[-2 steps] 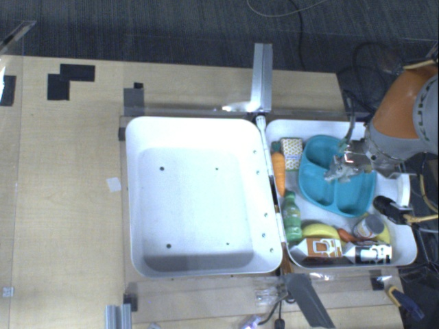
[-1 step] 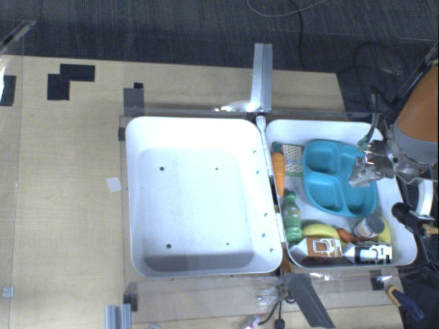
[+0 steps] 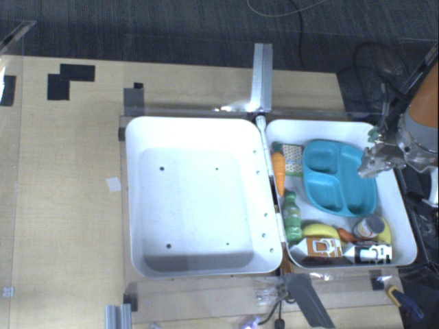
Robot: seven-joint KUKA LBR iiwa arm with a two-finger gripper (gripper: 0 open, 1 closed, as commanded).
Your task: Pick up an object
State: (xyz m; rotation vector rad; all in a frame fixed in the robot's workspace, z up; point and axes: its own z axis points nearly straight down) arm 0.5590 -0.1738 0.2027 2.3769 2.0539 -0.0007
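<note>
The right bin (image 3: 405, 214) holds a blue divided tray (image 3: 337, 177), an orange carrot (image 3: 278, 170), a green bottle (image 3: 292, 218), a yellow banana (image 3: 322, 231), a brown box (image 3: 322, 248), a dark bottle with a white label (image 3: 369, 254), a small can (image 3: 370, 227) and a speckled packet (image 3: 293, 157). My gripper (image 3: 374, 160) hangs at the bin's right side, over the blue tray's right edge. I see nothing between its fingers.
The left bin (image 3: 199, 194) lies beside the right one, and a metal post (image 3: 263, 74) stands behind their shared edge. Cables run behind the right bin at the far right. The wooden bench top stretches away to the left.
</note>
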